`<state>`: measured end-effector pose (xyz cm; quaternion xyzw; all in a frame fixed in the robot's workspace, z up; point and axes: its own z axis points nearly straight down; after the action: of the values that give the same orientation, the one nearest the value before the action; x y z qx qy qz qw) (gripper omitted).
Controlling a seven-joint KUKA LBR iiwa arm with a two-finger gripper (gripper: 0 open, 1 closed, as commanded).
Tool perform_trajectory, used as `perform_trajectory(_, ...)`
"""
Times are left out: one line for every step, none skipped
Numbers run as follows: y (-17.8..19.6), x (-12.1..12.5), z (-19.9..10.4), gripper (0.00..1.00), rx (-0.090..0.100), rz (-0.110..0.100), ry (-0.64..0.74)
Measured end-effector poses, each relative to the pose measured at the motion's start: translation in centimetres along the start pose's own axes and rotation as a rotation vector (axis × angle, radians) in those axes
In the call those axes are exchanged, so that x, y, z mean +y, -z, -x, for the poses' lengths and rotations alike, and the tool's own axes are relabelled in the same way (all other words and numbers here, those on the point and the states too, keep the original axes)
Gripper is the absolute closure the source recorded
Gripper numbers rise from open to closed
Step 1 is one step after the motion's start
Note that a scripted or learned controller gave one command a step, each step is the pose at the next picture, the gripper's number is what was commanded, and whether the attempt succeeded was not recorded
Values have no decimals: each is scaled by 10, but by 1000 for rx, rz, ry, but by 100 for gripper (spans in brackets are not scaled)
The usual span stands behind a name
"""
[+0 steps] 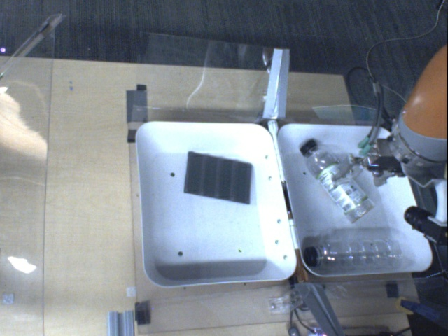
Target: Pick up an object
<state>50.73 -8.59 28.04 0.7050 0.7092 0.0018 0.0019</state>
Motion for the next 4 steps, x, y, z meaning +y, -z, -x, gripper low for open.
perform_trajectory(-96, 44, 35, 0, 0, -3, 5)
perform_trajectory(-179, 80, 51, 0, 0, 2, 16)
perform_trajectory(-193, 105, 30, 0, 2, -9, 98)
perform_trajectory(-182, 106, 29, 100, 3, -5, 98)
